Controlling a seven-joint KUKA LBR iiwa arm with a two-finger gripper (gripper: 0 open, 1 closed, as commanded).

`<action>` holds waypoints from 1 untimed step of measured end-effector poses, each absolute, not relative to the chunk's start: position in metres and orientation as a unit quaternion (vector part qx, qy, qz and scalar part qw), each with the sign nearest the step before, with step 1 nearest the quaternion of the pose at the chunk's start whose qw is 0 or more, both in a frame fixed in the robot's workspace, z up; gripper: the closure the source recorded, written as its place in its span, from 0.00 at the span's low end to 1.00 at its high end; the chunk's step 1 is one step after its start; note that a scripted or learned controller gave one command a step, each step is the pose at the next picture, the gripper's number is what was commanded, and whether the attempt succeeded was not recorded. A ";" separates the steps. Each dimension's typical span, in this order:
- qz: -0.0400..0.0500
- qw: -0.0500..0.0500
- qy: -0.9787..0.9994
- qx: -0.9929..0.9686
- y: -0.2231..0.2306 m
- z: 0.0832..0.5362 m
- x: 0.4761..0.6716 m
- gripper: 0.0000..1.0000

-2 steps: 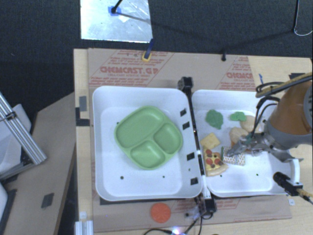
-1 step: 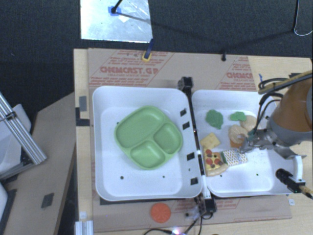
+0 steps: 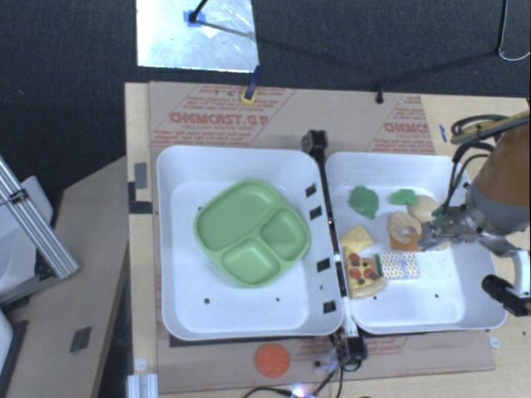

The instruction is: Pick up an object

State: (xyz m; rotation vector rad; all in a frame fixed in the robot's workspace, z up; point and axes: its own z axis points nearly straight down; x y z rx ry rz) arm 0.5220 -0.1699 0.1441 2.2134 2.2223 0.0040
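The right bin [image 3: 431, 309] holds several toy foods: a pizza slice [image 3: 363, 274], a yellow cheese wedge [image 3: 357, 239], a speckled white block [image 3: 399, 264], a tan donut [image 3: 405, 225], two green leafy pieces [image 3: 363, 199] [image 3: 405, 196] and a pale roll [image 3: 425, 207]. The arm reaches in from the right, and my gripper [image 3: 433, 235] hangs low at the donut's right side. Its fingers are too small and blurred to read.
The left bin [image 3: 178, 305] carries a green divided plate [image 3: 252, 231]. An orange disc [image 3: 272, 358] lies on the bench in front of the bins. A black divider with clips [image 3: 325, 222] runs between the bins. Cables hang at the upper right.
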 end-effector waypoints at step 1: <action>0.002 0.003 0.709 0.706 -0.170 0.195 0.514 1.00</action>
